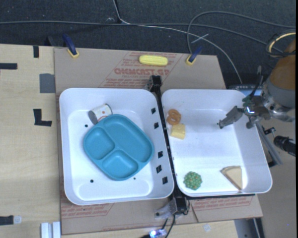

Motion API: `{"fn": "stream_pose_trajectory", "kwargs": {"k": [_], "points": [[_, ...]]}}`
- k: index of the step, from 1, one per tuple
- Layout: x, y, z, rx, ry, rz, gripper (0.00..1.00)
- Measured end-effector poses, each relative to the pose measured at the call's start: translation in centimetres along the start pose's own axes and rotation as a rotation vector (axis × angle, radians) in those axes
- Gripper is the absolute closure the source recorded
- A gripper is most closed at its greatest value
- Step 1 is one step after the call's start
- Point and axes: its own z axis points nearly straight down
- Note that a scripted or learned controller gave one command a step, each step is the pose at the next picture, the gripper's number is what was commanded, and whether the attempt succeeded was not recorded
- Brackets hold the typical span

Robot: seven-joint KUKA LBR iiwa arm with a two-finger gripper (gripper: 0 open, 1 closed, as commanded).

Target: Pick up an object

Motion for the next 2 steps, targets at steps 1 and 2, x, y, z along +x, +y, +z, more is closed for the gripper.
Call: {"fn": "stream_pose_trajectory", "kwargs": {"k": [1,2], "points": [[-0.9,0.2,5.8,0.001,0.000,0.000,0.00],[-0.8,-0.5,10.4,0.001,0.000,0.000,0.00]]}}
